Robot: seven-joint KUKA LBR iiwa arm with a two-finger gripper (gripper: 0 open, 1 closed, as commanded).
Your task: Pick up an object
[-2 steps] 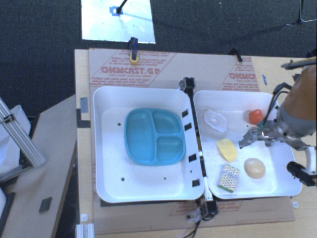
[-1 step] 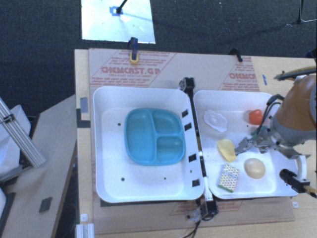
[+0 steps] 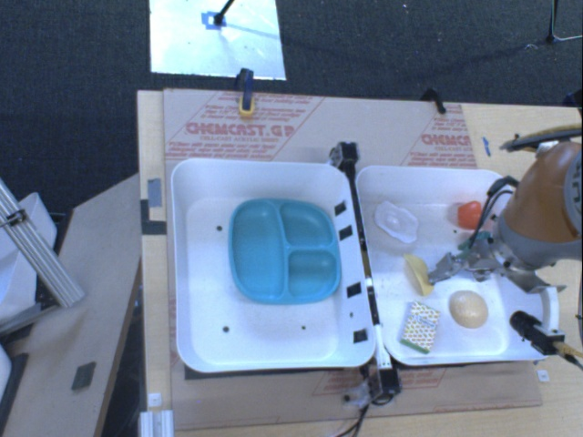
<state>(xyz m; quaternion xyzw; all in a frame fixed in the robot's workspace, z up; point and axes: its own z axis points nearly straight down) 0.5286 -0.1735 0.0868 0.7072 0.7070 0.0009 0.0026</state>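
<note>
My gripper [image 3: 446,269] hangs over the middle of the right bin [image 3: 428,182], reaching in from the right. Just left of its tip lies a small yellow piece [image 3: 418,274], close to it or touching it; I cannot tell which. A cream round object [image 3: 468,309] rests just below the gripper. A green-and-white patterned block [image 3: 420,326] sits at the bin's front. Toward the back lie a clear plastic piece [image 3: 397,220] and an orange-red object [image 3: 469,213], the latter partly behind the arm's cables. Nothing is visibly held.
The left bin [image 3: 196,244] holds a blue divided plate [image 3: 282,250]. A black-clipped divider [image 3: 358,253] runs between the bins. The arm's grey and orange body [image 3: 547,208] covers the right bin's far right side.
</note>
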